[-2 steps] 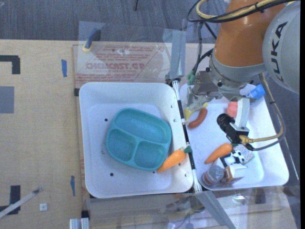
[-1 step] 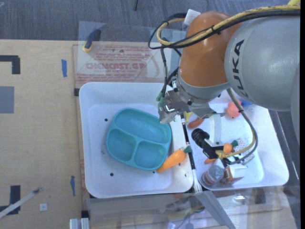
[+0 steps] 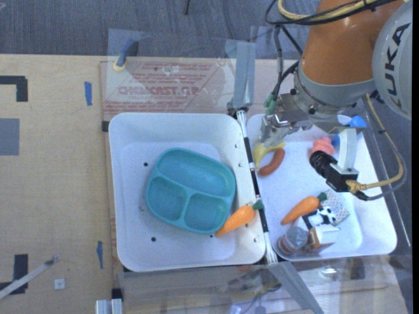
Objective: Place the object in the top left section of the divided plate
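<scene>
The tabletop (image 3: 52, 195) carries 2 white bins side by side. In the left bin (image 3: 131, 241) a teal divided plate (image 3: 190, 190) lies tilted, with 3 sections, all bare. A carrot (image 3: 237, 218) lies against the plate's lower right rim, its green top touching the wall between the bins.

The right bin (image 3: 376, 241) holds the other things: a hot dog (image 3: 272, 161) beside a banana (image 3: 262, 152) near its upper left corner, a second carrot (image 3: 302, 208) in the middle, a black-and-white piece (image 3: 332, 211) just right of it, and a small can (image 3: 292, 239) with a brown block (image 3: 317, 239) near the bottom.

The arm (image 3: 340, 38) hangs over the right bin's upper part. Its gripper (image 3: 275, 124) sits just above the banana and hot dog; whether it is wide or narrow cannot be told, and nothing can be seen held in it.
</scene>
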Robot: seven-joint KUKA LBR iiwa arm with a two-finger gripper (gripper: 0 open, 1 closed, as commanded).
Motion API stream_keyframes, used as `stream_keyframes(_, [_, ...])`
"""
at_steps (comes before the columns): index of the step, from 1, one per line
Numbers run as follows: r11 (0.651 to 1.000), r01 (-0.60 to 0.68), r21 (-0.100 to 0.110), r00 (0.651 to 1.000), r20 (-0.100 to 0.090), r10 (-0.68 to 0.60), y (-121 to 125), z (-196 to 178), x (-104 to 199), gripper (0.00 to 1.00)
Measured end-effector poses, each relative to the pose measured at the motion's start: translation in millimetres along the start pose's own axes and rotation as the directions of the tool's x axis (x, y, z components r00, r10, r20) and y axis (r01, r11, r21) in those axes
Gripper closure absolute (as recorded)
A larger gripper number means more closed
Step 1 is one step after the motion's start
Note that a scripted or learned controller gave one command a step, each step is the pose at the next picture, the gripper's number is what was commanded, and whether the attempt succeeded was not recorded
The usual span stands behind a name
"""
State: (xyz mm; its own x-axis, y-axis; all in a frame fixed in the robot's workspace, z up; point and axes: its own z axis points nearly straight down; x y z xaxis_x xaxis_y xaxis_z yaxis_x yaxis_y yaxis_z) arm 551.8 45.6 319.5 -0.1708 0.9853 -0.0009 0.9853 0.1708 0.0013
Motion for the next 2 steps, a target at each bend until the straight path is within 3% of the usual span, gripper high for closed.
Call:
stream_keyframes(1, [1.0, 0.0, 0.0, 1.0, 0.0, 0.0, 15.8, -48.9, 22.1, 1.0])
stream_keyframes(2, [1.0, -0.029, 0.003, 1.0, -0.001, 0.029, -27.0, 92.7, 108.1, 1.0])
